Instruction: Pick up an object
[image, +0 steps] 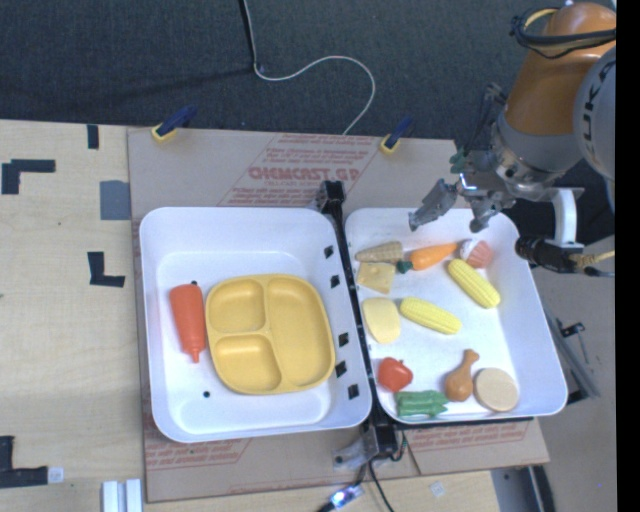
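The end effector (455, 205) hangs above the far edge of the right bin (535, 330) with its fingers spread apart and nothing between them. The nearest candidate, the toy carrot (432, 257), lies just below it in that bin, beside a corn cob (473, 282). For a clean pick, I judge it should centre over the carrot's middle, straddle it across its narrow width, and descend straight without nudging the cob.

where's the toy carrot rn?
In the right bin, near its far edge: the carrot lies between the tan wedge on its left and the upper corn cob, just below the gripper.
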